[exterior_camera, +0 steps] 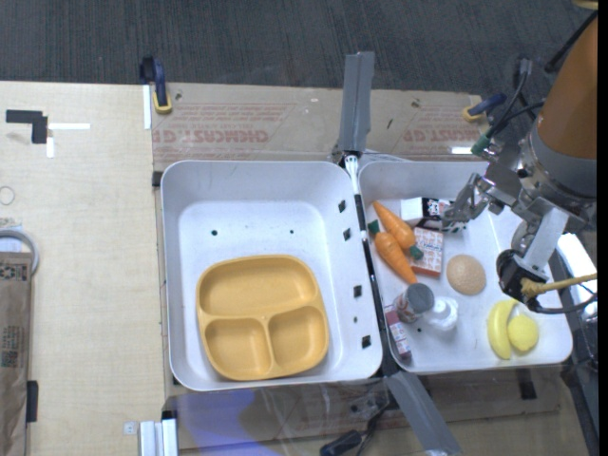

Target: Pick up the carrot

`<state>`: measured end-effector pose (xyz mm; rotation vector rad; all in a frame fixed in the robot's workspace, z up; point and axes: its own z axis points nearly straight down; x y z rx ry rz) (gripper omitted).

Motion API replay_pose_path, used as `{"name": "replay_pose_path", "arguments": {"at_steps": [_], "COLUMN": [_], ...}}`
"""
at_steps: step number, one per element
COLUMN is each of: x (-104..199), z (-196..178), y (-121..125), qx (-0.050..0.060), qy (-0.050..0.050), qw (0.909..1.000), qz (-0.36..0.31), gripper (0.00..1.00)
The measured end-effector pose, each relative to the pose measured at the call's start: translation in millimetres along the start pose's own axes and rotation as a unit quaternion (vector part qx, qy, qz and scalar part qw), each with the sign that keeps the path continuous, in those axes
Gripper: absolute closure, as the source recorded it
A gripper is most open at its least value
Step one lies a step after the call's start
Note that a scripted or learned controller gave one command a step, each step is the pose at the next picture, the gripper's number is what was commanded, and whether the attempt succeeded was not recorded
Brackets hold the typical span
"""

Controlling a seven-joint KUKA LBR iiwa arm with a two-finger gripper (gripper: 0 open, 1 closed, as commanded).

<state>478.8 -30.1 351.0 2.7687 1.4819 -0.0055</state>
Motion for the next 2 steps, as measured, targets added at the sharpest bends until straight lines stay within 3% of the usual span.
{"name": "replay_pose_path", "arguments": {"at_steps": [1,2], "x": [28,9], "z": [73,64], "y": [-20,-7], "qx": [0.001,0.001], "qy": [0.0,0.0], "qw": [0.9989,0.9999], "qz": [-0.046,-0.016], "gripper": [0.0,0.0]}}
